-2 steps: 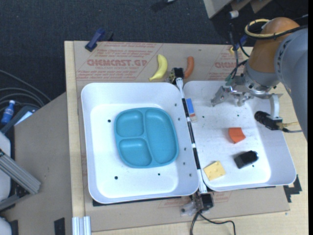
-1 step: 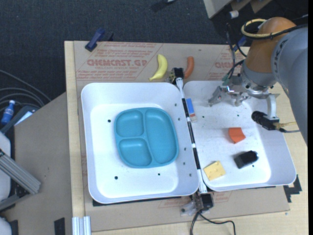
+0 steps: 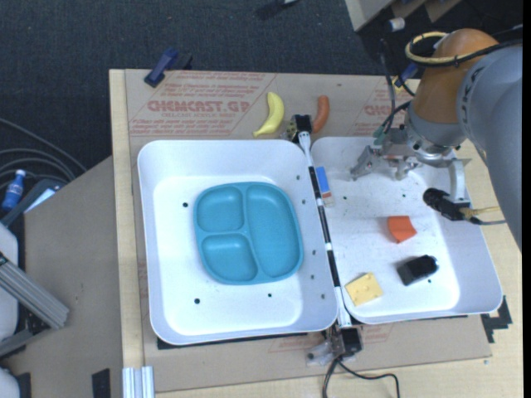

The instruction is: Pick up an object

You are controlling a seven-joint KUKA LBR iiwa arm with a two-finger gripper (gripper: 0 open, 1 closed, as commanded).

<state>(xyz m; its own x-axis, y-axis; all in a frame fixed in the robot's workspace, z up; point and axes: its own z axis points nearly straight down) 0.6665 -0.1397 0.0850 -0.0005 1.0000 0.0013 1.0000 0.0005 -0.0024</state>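
Note:
The right bin (image 3: 465,301) holds an orange block (image 3: 401,228), a black object (image 3: 416,269) and a yellow wedge (image 3: 363,288) near its front edge. My gripper (image 3: 385,164) hovers over the far part of this bin, its fingers (image 3: 360,167) spread open with nothing between them. It is well behind the orange block and apart from all three objects. The grey arm with its orange band (image 3: 448,81) reaches in from the upper right.
The left bin (image 3: 166,305) holds a blue divided plate (image 3: 248,230). Behind the bins on the bench lie a yellow banana (image 3: 270,114), an orange sausage-shaped thing (image 3: 320,113) and a blue object (image 3: 161,68).

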